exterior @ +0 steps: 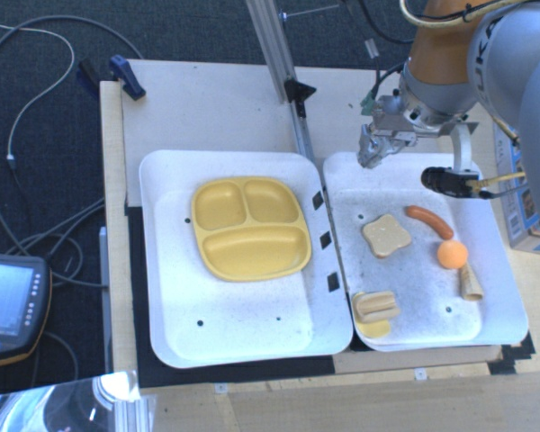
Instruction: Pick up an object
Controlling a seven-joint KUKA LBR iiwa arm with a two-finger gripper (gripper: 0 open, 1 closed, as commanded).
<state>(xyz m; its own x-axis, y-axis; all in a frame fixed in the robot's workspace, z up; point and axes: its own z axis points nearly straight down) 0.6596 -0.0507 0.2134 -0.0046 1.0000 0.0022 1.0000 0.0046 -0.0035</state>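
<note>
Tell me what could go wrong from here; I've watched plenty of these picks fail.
The gripper sits near the right bin's far left corner, apart from every item, so closing there would likely grab nothing. The orange ball may roll away if nudged. The sausage, ball and cone lie close together, so reaching for one could push another.

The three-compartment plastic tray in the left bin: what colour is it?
Yellow, plain with no pattern; clear in the camera view.

Right bin [486, 327] far-left corner open, bread slice [386, 236], sausage [429, 221], orange ball [452, 255] crowd its middle — metal post [277, 57] obstructs far side.
</note>
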